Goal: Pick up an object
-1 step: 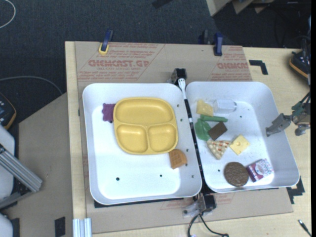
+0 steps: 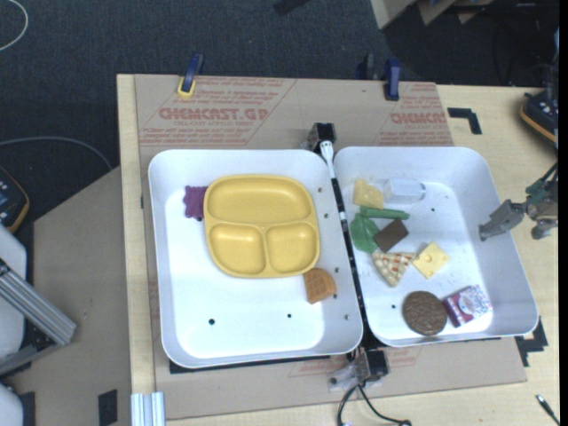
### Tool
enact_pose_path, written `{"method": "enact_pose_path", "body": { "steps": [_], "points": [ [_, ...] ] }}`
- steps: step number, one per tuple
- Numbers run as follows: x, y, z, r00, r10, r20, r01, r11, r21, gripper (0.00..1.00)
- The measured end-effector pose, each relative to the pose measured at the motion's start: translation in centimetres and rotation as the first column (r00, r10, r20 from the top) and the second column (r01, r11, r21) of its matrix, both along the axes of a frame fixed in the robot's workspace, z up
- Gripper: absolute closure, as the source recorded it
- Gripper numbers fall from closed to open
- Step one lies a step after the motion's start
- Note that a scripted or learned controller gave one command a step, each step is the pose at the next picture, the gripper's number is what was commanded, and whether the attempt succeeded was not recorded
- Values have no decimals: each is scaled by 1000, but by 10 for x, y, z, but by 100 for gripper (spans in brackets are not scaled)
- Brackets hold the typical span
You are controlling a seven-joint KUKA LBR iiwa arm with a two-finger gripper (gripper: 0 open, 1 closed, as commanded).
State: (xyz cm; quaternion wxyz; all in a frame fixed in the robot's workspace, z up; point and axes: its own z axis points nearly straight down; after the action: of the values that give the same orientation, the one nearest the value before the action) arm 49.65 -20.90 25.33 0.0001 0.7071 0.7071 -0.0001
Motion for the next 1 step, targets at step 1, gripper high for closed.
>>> {"method": "enact_pose_path", "body": {
  "steps": [1],
  "points": [
    [-7,7,-48,1000,0,-6,0,1000,3,0]
  ]
}}
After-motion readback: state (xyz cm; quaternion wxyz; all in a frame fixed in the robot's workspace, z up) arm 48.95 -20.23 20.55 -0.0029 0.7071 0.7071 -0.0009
